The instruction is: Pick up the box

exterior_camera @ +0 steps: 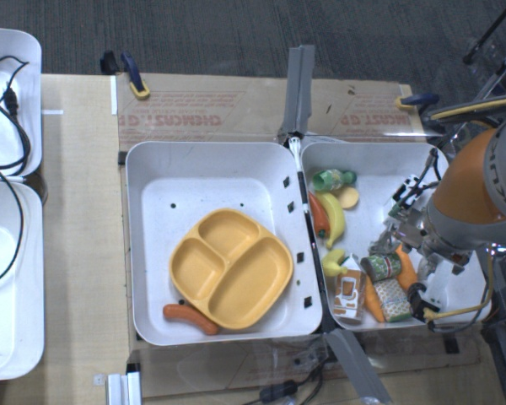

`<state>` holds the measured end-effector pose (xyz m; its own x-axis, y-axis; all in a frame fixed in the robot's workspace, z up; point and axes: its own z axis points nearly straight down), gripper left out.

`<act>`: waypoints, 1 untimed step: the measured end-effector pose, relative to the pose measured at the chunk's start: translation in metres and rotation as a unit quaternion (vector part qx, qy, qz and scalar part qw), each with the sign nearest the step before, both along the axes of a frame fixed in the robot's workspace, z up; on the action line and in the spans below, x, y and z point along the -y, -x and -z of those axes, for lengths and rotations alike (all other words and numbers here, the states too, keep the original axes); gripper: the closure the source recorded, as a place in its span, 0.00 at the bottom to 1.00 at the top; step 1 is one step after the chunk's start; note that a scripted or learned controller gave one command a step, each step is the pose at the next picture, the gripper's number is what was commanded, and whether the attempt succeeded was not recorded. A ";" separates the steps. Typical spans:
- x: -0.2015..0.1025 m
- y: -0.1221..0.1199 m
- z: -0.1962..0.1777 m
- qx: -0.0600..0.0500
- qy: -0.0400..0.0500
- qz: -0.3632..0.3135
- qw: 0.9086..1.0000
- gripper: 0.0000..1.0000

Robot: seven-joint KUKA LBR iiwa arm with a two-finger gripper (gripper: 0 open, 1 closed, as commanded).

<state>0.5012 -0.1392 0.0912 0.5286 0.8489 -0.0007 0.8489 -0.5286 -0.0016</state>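
The box [347, 294] is a small brown and white carton lying in the right bin [367, 218], near its front left corner. A carrot [374, 304] lies along its right side and a banana [331, 226] sits just behind it. My gripper [402, 245] hangs low over the right half of that bin, above a green-labelled can [383, 267] and an orange item [407, 270]. It is to the right of the box and apart from it. The wrist body hides its tips.
The right bin also holds a green bottle [333, 178], a red pepper [319, 213] and a green speckled block [392, 300]. The left bin [152, 226] holds a yellow divided plate [230, 267] and a sausage [190, 317]. A metal divider [298, 91] stands behind the bins.
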 end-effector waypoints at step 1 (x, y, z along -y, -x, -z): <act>0.002 0.001 -0.008 -0.001 0.000 0.002 1.000 1.00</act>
